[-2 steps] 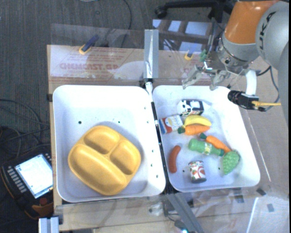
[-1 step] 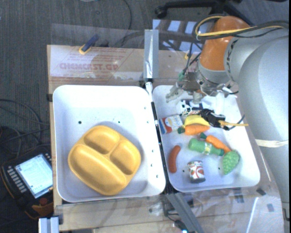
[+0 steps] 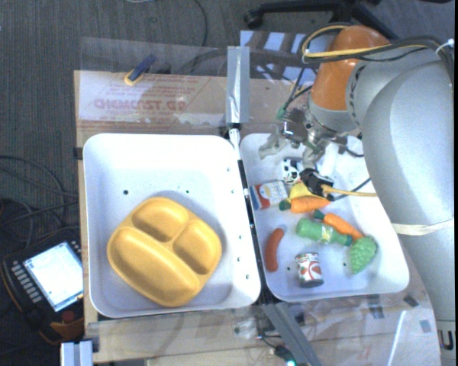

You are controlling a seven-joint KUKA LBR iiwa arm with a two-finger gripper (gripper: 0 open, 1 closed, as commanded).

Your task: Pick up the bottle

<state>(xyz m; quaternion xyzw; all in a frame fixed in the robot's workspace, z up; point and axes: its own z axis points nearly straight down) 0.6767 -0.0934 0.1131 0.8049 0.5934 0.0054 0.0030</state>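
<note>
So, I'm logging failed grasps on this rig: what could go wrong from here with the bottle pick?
1. Clutter: the green bottle lies on its side in the right bin, with carrots and a leafy green toy close by, so the fingers may catch a neighbour instead.
2. Lying flat, the bottle could roll away when touched.
3. The gripper sits at the bin's far end, over other items, so a straight descent would likely miss the bottle.

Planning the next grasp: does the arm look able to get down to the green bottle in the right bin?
Probably yes. The green bottle lies on its side, uncovered from above, with the gripper over the same bin's far end. But two carrots lie close against it, crowding the approach.
</note>
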